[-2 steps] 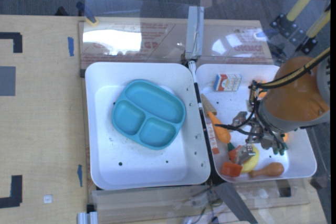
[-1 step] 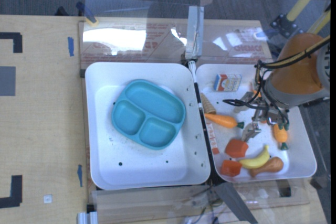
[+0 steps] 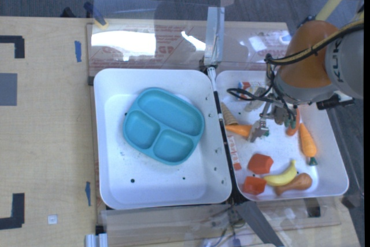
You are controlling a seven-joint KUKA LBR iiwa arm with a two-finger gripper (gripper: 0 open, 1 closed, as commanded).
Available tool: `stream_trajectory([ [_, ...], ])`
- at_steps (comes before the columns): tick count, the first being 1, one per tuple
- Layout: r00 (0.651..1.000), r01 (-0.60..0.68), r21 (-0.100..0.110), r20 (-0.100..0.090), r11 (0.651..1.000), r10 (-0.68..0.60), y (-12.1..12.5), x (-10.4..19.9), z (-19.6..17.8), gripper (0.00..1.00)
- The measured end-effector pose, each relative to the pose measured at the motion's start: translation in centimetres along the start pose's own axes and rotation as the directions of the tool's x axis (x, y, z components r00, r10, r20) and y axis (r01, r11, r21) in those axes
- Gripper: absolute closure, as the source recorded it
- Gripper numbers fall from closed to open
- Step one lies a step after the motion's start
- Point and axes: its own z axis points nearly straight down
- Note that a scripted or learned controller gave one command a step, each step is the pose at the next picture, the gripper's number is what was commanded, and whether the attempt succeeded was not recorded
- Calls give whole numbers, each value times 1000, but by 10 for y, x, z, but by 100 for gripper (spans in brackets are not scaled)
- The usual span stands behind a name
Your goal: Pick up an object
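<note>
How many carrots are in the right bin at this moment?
2. One carrot lies along the right side of the right bin. The other carrot lies near its left wall, just left of the hand. The arm may hide more.

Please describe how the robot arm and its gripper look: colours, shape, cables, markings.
The arm is grey and rounded, with a wide orange band above the wrist. Black cables loop across the band and down beside the wrist. The gripper is a small assembly of grey metal. Dark lettering on the arm's shell is cut off.
</note>
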Motion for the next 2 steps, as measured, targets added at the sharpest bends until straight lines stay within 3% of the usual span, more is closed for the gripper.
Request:
stream_trajectory([
  [1, 983, -179, 7, -30, 984, 179, 9, -37, -1, 0],
  [2, 984, -180, 3, -5, 984, 180, 11, -18, 0, 0],
])
